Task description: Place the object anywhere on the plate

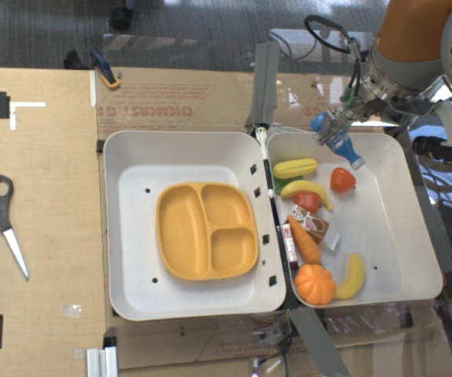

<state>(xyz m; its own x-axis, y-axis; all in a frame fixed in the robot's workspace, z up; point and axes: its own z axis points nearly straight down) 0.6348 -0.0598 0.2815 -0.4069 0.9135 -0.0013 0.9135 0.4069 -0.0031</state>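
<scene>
The claw (337,132) hangs over the right bin's (391,234) far edge, closed on a blue object (347,149) (apparently lifted). Next: carry it left over the yellow plate (207,230) and release.

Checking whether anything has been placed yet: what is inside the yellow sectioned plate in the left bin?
Nothing lies in the yellow three-compartment plastic plate; all three wells show bare. What sits beneath it is covered.
</scene>
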